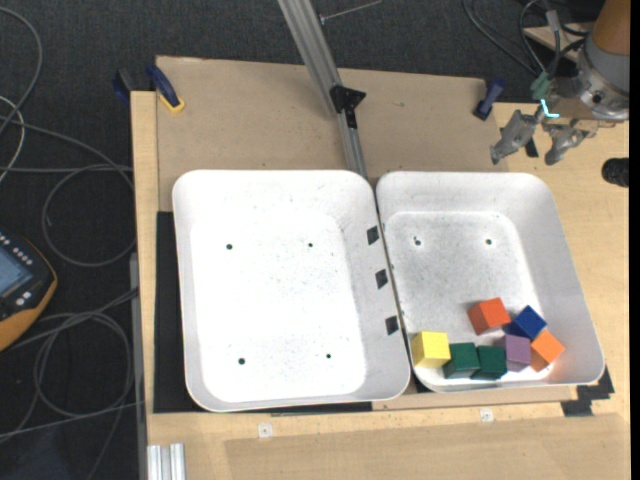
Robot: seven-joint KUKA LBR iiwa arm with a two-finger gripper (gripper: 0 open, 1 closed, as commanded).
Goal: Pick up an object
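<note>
While the bench (300,108) bears the left bin (200,208) and right bin (545,218), the gripper (537,142) hangs spread and empty beyond the right bin's far rim, so the clustered blocks (488,360) in its near corner await picking.

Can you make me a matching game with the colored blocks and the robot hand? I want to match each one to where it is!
Things:
1. yellow block
2. blue block
3. gripper
4. red block

Places:
A. above the bench, beyond the right bin's far rim
B. leftmost in the cluster
C. just left of the blue block
D. between the red and orange blocks

Pairs: 1-B, 2-D, 3-A, 4-C
</note>
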